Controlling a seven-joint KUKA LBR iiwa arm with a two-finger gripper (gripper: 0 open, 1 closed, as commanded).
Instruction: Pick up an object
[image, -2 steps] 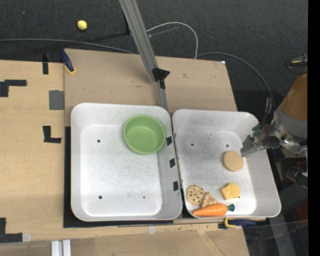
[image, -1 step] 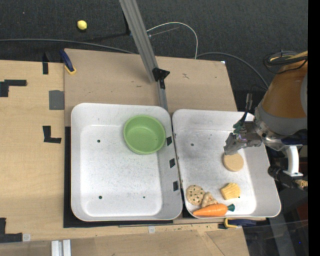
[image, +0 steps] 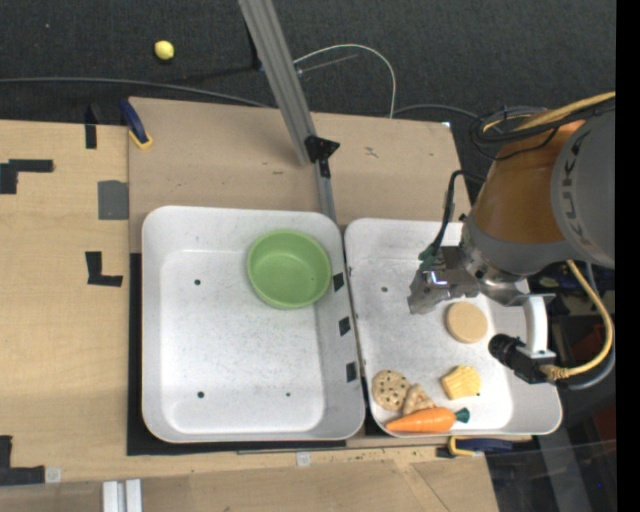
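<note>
tan round disc (image: 466, 322), flat in right bin (image: 390, 255); carrot (image: 425, 420), cookie (image: 389, 387), yellow wedge (image: 460, 381) near front.

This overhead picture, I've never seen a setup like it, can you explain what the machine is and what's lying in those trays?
One camera looks down at a slant on a bench with two white bins. The grey and orange shape at right is a robot arm; its end effector hangs over the right bin, and nothing can be seen held in it. That bin has a tan disc, a cookie, a yellow piece and a carrot. The left bin has a green bowl.
</note>
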